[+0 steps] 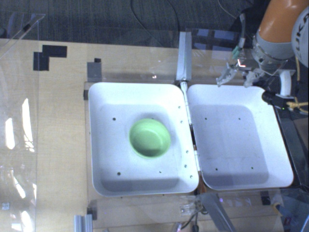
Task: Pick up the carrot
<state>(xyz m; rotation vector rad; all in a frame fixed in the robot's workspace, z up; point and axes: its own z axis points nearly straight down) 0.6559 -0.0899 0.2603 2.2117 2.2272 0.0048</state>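
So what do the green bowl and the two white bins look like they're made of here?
The green bowl looks like smooth moulded plastic: even pale green colour and a soft sheen inside, though glazed ceramic can't be excluded. The left bin and right bin look like thin formed white plastic, matte to satin, with rounded corners, soft shading at the walls and small dark holes in their floors.

Two bins sit side by side on the table (58,129), the left bin (104,100) holding a bowl (150,137) near its centre, the right bin (270,173) at its 3 o'clock, the claw (236,77) above the right bin's 12 o'clock rim.
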